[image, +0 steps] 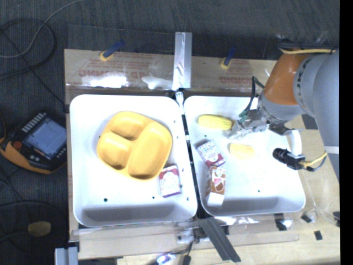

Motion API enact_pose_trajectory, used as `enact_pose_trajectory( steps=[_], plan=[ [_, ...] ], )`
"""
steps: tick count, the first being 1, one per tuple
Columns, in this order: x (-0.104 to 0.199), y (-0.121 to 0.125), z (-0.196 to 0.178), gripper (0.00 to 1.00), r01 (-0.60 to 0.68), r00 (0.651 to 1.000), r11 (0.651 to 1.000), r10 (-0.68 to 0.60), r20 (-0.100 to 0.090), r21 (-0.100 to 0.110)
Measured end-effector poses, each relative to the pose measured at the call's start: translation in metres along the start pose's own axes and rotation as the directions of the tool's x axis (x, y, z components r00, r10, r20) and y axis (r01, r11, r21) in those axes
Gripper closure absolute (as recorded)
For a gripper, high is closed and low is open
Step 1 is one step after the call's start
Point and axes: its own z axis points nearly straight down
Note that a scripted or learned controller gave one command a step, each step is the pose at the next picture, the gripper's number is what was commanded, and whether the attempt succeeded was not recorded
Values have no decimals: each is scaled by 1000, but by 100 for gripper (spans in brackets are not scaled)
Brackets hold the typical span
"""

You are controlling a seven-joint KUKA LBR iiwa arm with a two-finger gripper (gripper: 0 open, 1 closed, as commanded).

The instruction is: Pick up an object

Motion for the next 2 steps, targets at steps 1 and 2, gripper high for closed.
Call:
enact_pose_trajectory(
  steps=[1, 2],
  plan=[
    [0, 0, 0, 0, 0, 1000, 1000, 0, 0, 0],
    [1, 0, -8, 100, 1, 1000, 1000, -1, -1, 1]
  ],
)
